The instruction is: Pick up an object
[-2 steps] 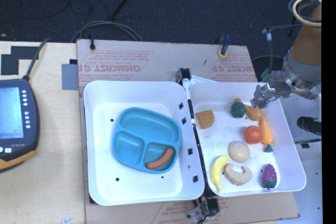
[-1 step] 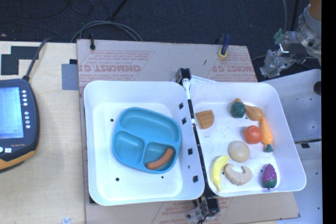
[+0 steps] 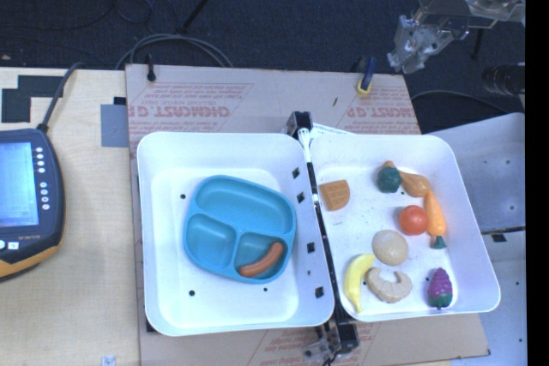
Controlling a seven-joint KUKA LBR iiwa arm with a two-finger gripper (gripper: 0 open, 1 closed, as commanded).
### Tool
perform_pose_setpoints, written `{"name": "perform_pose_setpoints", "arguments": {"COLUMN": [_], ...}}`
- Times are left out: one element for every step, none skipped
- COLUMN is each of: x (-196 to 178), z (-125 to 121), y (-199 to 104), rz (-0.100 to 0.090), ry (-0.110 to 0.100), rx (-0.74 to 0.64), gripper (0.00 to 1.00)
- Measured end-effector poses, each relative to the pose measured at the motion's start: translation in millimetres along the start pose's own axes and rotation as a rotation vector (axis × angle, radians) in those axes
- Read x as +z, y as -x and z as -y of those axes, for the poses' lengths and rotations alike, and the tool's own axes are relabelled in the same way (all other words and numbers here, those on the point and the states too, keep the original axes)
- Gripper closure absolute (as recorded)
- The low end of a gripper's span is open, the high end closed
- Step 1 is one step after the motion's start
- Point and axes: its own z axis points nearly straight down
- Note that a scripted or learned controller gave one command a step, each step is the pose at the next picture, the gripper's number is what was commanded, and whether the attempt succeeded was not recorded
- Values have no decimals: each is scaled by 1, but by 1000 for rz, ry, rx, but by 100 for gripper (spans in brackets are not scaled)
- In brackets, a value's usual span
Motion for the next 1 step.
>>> {"name": "perform_pose_setpoints", "arguments": {"x": [67], "z": [25], "y": [33], "rz": [3], "ry": [-20], "rx": [14], "gripper": [100]}}
